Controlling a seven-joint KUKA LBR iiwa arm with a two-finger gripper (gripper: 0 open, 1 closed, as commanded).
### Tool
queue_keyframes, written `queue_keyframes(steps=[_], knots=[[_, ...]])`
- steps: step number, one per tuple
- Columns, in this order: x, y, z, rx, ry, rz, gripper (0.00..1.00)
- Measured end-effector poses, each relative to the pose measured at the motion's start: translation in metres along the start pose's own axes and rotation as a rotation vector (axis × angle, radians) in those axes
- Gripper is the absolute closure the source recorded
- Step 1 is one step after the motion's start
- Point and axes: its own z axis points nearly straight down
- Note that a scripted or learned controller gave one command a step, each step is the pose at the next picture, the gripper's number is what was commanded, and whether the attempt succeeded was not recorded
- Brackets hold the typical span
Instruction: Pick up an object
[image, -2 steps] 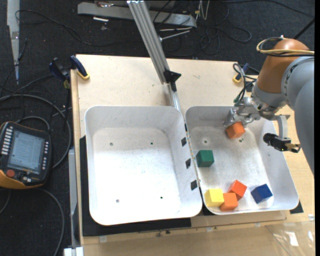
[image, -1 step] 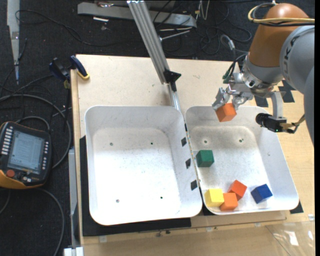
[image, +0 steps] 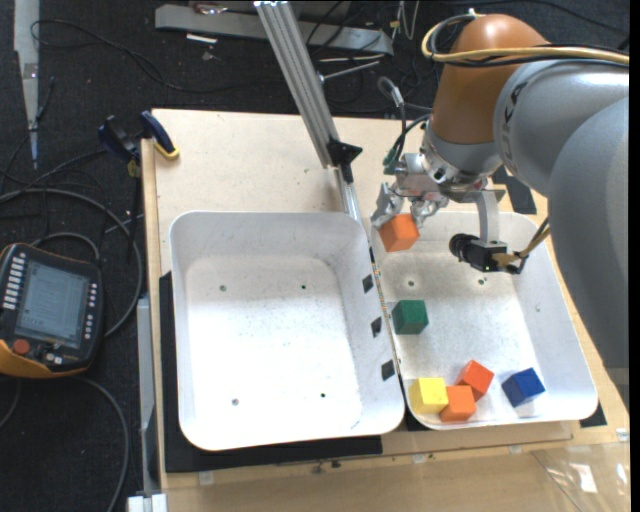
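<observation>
My gripper (image: 404, 216) hangs over the far left corner of the right bin (image: 560, 330), with an orange cube (image: 400, 233) between its fingers, lifted above the bin floor. On the bin floor lie a green cube (image: 410, 317), a yellow cube (image: 432, 393), two orange cubes (image: 460, 402) (image: 477, 377) and a blue cube (image: 522, 386).
The left bin (image: 200, 300) sits beside the right one, sharing a raised middle edge. A slanted metal rail (image: 310, 95) runs down to the bins' far junction. A teach pendant (image: 50, 305) and cables lie left of the bench.
</observation>
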Motion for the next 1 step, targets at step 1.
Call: queue_keyframes(steps=[1], knots=[[0.0986,-0.0511,0.0098,0.003,0.0,0.0,1.0]])
